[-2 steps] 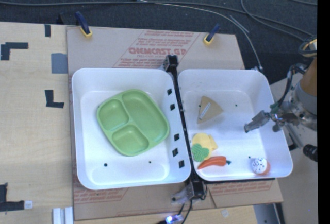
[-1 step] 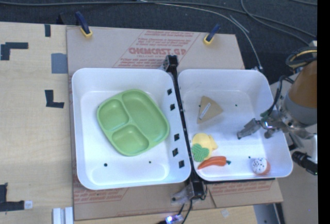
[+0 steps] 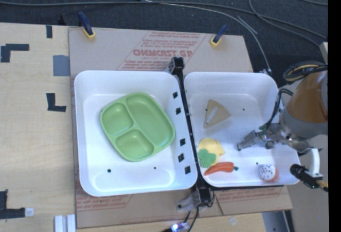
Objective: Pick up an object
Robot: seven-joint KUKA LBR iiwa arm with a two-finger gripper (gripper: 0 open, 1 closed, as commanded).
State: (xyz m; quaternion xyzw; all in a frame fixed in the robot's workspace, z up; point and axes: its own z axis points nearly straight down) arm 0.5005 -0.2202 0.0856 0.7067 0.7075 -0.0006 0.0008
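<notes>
The right bin (image 3: pixel 250 80) holds a tan wedge-shaped piece (image 3: pixel 215 112) near its middle. At its front left lies a yellow toy with a green part (image 3: pixel 209 151), and an orange carrot (image 3: pixel 220 168) lies just in front of that. A small white and orange ball (image 3: pixel 267 172) rests at the front right. My gripper (image 3: pixel 247 143) hangs low over the right half of this bin, pointing left. It is right of the yellow toy and above the ball, and it touches none of them. Nothing is visibly held.
The left bin (image 3: pixel 85 119) holds a green divided plate (image 3: pixel 137 126). A black divider (image 3: pixel 184 119) runs between the two bins. The arm's orange band (image 3: pixel 309 103) sits over the right bin's right wall. Clamps (image 3: pixel 86 27) hold the cardboard base at the back.
</notes>
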